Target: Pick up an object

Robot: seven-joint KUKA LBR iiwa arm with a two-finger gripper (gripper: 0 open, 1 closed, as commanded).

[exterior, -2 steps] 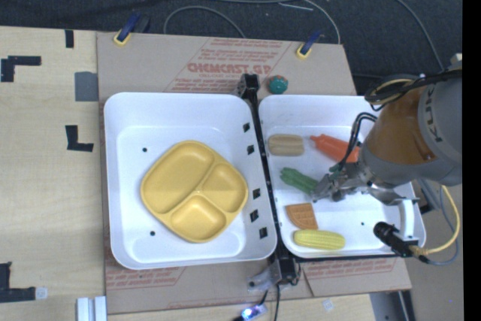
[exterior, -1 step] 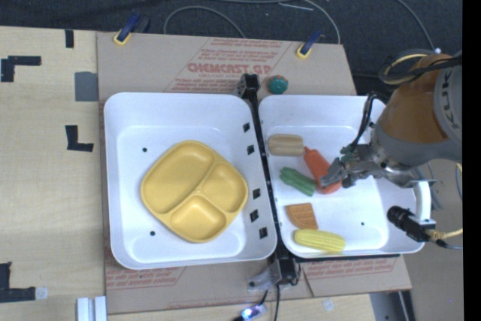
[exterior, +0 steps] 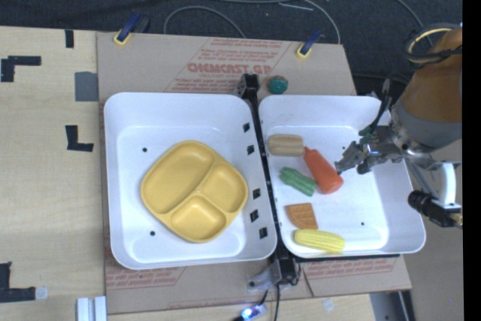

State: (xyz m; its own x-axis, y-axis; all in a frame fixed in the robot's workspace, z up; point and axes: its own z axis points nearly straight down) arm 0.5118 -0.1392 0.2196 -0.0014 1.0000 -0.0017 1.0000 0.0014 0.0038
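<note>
Orange carrot (exterior: pixel 322 171) lies in the right bin (exterior: pixel 391 233), with the gripper (exterior: pixel 352 160) poised just to its right.

Whether the gripper is open or closed cannot be told, and nothing shows held in it. Around the carrot sit a tan bread roll (exterior: pixel 285 144) on its far left, a green vegetable (exterior: pixel 297 180) to its left, a waffle-like cracker (exterior: pixel 302 216) and a yellow corn cob (exterior: pixel 319 240) nearer. A yellow divided plate (exterior: pixel 194 191) rests in the left bin (exterior: pixel 124 124). A small teal ball (exterior: pixel 279 84) lies on the counter (exterior: pixel 45 162) beyond the bins.
</note>
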